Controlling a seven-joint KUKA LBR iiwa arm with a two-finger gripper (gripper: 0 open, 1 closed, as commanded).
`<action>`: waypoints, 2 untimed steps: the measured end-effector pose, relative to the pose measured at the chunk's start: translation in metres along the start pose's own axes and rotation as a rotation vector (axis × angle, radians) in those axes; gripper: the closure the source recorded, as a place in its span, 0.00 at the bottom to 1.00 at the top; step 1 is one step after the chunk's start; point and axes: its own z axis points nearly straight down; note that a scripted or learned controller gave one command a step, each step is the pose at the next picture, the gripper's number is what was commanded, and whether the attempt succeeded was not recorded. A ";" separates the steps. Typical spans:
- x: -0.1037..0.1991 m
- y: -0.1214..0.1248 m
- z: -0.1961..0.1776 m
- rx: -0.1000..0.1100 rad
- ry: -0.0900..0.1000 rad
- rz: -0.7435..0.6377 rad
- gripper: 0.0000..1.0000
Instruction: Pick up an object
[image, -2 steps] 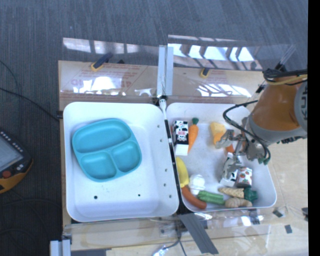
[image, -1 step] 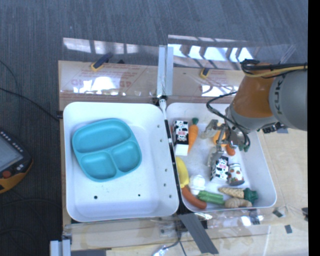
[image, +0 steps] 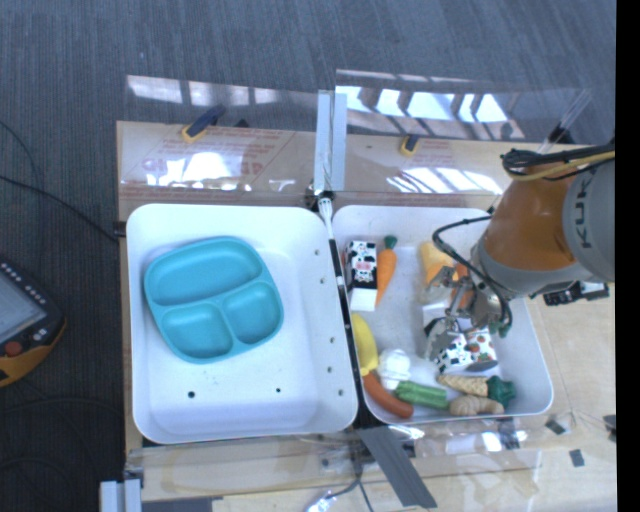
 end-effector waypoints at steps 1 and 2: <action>-0.089 0.053 0.002 0.001 0.001 -0.015 0.00; -0.047 -0.020 0.001 0.001 0.002 -0.047 0.00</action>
